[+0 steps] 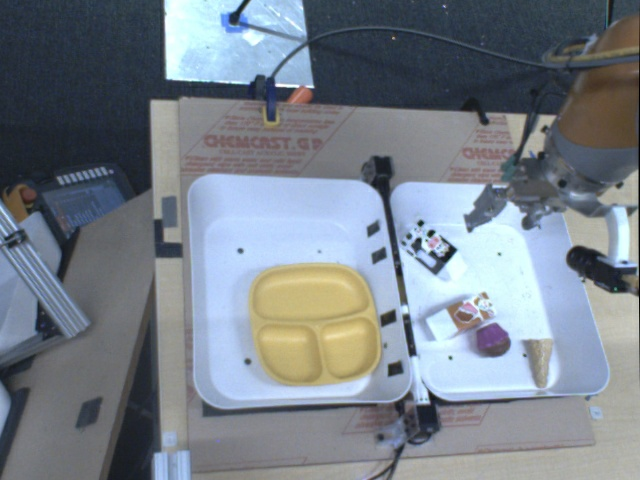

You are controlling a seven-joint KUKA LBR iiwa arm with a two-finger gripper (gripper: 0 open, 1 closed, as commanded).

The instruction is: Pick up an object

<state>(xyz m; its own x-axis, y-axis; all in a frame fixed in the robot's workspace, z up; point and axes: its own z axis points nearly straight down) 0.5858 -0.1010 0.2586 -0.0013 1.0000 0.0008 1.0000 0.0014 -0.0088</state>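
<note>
In the right bin (560,298) lie a black-and-white cow-patterned toy (428,246), a white card with an orange and brown item (463,315), a purple lump (492,341) and a tan ice cream cone (540,360). My gripper (505,208) hangs over the bin's far right part, above and to the right of the cow toy. Nothing shows between its fingers, which stand apart. The grey arm with its orange band (600,98) comes in from the upper right.
The left bin (215,228) holds a yellow three-compartment tray (314,323). A black divider strip (392,268) runs between the bins. A cable arcs over the back of the bench. A black part (600,266) sticks in over the right bin's edge.
</note>
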